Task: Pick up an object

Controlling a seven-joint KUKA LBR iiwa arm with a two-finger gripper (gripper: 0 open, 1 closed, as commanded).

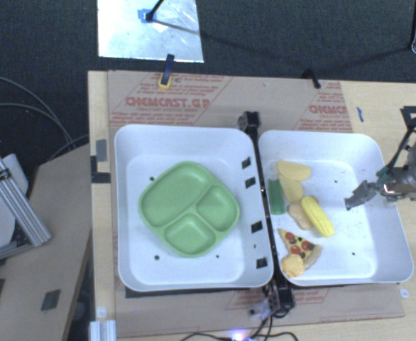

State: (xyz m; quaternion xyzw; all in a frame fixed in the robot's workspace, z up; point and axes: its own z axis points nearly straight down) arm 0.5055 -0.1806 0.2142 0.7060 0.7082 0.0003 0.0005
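Note:
The right bin (385, 258) holds toy food along its left side. A yellow corn cob (317, 216) lies there, with a tan piece (298, 217) beside it. Above them are two pale yellow pieces (292, 180), and a green stick (276, 197) lies by the bin's left wall. A pizza slice (301, 245) and a small yellow round piece (292, 265) lie nearer the front. My gripper (354, 200) hangs over the right half of this bin, a short way right of the corn. Nothing is seen in its grasp.
The left bin (133, 261) contains a green divided plate (188, 208). A black hinge strip (258, 204) runs between the two bins. The arm (410, 183) comes in over the right bin's right rim. Cardboard lies under both bins.

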